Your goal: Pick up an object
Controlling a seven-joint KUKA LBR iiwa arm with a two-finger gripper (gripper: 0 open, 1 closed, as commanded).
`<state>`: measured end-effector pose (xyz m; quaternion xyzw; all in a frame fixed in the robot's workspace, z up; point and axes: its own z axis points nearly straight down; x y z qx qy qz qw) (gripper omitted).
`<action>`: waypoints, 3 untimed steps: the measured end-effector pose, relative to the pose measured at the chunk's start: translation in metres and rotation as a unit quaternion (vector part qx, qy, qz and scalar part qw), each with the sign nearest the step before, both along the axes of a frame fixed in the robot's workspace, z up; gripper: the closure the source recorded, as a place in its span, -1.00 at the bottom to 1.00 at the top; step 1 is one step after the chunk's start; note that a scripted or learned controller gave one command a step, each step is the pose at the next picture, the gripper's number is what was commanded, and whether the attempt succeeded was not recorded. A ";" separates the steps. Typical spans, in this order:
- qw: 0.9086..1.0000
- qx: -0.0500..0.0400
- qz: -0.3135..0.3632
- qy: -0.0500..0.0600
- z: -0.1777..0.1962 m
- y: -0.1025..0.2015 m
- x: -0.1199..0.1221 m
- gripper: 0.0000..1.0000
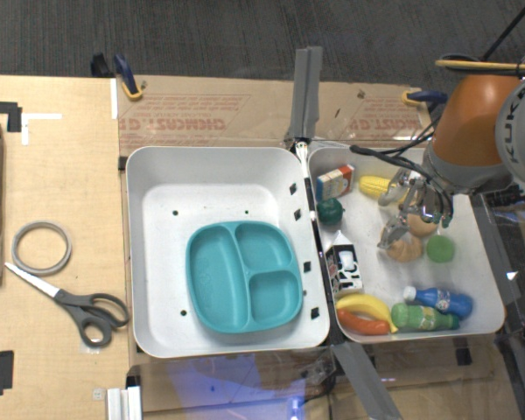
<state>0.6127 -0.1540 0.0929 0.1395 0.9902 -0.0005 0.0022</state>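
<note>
Two white bins sit side by side on the bench. Near the right bin's far right corner, the gripper hangs over a tan potato-like lump, its fingers spread just above it, gripping nothing. A green ball lies just beside the lump. A teal divided tray fills the left bin's middle.
</note>
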 end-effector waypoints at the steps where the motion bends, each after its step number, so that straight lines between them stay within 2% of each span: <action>1: 0.999 0.001 -0.035 0.001 0.000 -0.037 -0.039 -1.00; 2: 0.993 0.001 -0.120 0.000 0.000 -0.068 -0.132 -1.00; 3: 0.986 0.001 -0.165 0.001 -0.001 0.009 -0.076 -1.00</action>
